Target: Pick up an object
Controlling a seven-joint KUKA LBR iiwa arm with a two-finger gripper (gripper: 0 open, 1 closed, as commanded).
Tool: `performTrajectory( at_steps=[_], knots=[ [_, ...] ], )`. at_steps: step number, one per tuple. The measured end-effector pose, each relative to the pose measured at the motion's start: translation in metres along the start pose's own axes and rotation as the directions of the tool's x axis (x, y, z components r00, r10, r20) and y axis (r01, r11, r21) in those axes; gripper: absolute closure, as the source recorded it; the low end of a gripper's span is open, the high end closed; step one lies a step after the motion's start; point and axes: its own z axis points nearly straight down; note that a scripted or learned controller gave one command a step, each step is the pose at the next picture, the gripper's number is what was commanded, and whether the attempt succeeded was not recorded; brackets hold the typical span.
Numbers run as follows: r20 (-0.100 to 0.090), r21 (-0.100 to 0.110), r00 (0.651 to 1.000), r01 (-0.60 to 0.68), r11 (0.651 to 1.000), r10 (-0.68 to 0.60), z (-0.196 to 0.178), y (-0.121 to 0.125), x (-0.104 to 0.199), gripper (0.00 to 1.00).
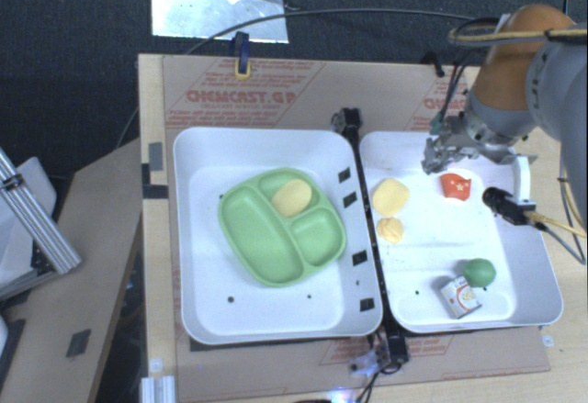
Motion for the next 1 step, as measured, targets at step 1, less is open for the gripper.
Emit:
performTrajectory(
  at_steps=[1],
  knots=[
    [0.001,-0.002,1.0,-0.003,1.0,0.003,-0.0492,-0.0042,-0.0067,1.0]
  ],
)
